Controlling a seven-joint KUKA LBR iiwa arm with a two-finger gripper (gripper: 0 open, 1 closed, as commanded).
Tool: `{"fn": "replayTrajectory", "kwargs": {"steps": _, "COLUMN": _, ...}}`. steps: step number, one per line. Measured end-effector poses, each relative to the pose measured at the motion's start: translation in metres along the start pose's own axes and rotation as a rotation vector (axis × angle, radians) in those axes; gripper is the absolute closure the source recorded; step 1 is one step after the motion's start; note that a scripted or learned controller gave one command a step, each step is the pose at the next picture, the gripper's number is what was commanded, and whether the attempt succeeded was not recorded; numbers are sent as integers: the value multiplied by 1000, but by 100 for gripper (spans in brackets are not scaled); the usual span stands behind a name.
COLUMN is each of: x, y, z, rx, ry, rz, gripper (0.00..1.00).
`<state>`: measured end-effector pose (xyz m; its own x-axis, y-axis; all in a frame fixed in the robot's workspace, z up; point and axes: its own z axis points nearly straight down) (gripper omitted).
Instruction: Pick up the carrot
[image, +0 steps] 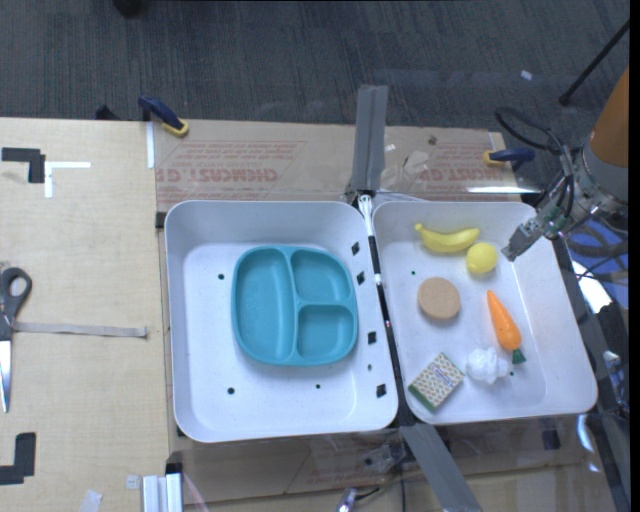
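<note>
The carrot (503, 320) lies in the right bin (560, 400), toward its right side, pointed tip up and away from the camera, green end down near a white crumpled object (487, 365) that sits just beside it. A yellow lemon (481, 258) rests above the carrot, and a banana (446, 238) lies just left of the lemon near the bin's far wall. A round tan cookie-like disc (438, 299) sits left of the carrot, apart from it, and a small patterned packet (436, 381) lies near the bin's front, left of the white object.

The left bin (190, 330) holds a teal divided plate (295, 304), roughly in its middle.

The claw (522, 240) hangs at the upper right edge of the right bin, just right of the lemon and well above the carrot in the view, touching neither. Whether the claw is open or closed I cannot tell, and nothing is seen in its grip.

On the worktop (80, 250), left of the bins, lie scissors (10, 310), and two blue-and-yellow clamps (165, 115) sit at the cardboard's far edge
</note>
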<state>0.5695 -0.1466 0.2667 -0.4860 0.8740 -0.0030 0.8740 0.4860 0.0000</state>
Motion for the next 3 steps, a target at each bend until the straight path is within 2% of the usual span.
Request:
{"fn": "replayTrajectory", "kwargs": {"steps": 1, "x": -4, "y": -25, "z": 174, "rx": -1, "ry": 1, "rz": 137, "gripper": 100}}
{"fn": "replayTrajectory", "kwargs": {"steps": 2, "x": 54, "y": -26, "z": 100, "rx": 0, "ry": 1, "rz": 411, "gripper": 100}}
{"fn": "replayTrajectory", "kwargs": {"steps": 3, "x": 97, "y": 25, "z": -3, "rx": -1, "ry": 0, "rz": 87, "gripper": 100}}
